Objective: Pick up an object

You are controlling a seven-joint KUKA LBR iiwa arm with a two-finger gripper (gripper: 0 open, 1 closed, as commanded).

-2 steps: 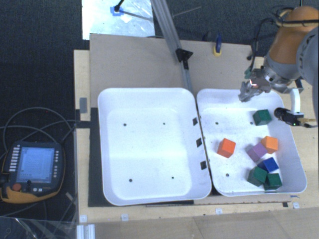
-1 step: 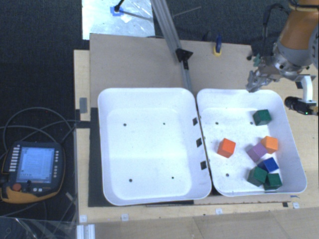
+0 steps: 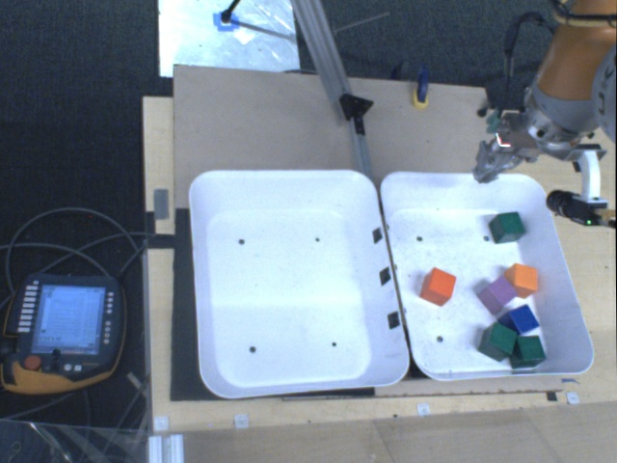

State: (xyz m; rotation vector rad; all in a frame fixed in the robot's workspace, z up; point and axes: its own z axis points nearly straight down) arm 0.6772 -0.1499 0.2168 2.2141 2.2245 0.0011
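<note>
Teach pendant [image 3: 63,333]: lies off the bench's left edge on the dark floor, screen lit, with grey cables looping around it.
Near green cubes: two dark green cubes sit in the right bin's near right corner, one [image 3: 498,340] just left of the other [image 3: 528,352], touching or nearly so.
Blue cube [image 3: 523,318]: right behind the green pair, against them.
Purple cube [image 3: 497,294]: just left of and behind the blue one, close to it.
Orange cube, right [image 3: 523,279]: beside the purple cube toward the bin's right wall, touching or almost touching it.
Orange cube, centre [image 3: 439,285]: stands alone on the right bin's floor, nearer the bin's left wall, apart from the cluster.
Far green cube [image 3: 507,227]: alone toward the right bin's far right corner, well apart from the others.
Left bin [image 3: 207,258]: white and shallow, side by side with the right bin [image 3: 400,210], their inner walls meeting along the middle of the bench [image 3: 260,114].
Gripper [image 3: 487,167]: above the right bin's far edge, near its far right corner, behind and a little left of the far green cube.
Fingers: whether together or apart cannot be told; nothing is seen between them.
Arm [image 3: 576,61]: grey with its orange band, comes in over the bench's far right corner.
Metal pole [image 3: 323,37]: slants across the bench's far edge.
</note>
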